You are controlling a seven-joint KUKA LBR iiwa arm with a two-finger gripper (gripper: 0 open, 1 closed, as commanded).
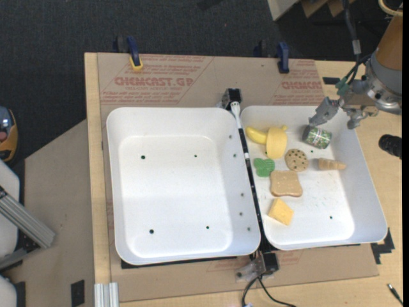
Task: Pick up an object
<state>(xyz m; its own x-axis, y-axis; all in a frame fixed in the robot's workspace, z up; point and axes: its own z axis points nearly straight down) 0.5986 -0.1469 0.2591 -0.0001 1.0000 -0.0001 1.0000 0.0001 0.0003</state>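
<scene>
White plastic, two shallow bins side by side on a brown cardboard sheet that covers the tabletop, with two blue clamps pinning the sheet at its far edge. The left bin has a few dark dots on its floor. The right bin holds a loose cluster of play food: a banana touching a yellow cup near the divider, a green piece just below them, a round cookie beside that, a cone lying on its side toward the right, a slice of toast under the cookie, and a cheese wedge nearest me. The arm comes in from the right at the far corner of that bin, and its claw hangs over the bin's far right part with its two fingers spread wide apart. Just below the left finger sits a small green can, tilted on the bin floor or barely above it; I cannot tell which, and it does not sit between the fingers, so the claw grips nothing that I can see. The can lies apart from the cookie and cone, on the far side of them.
</scene>
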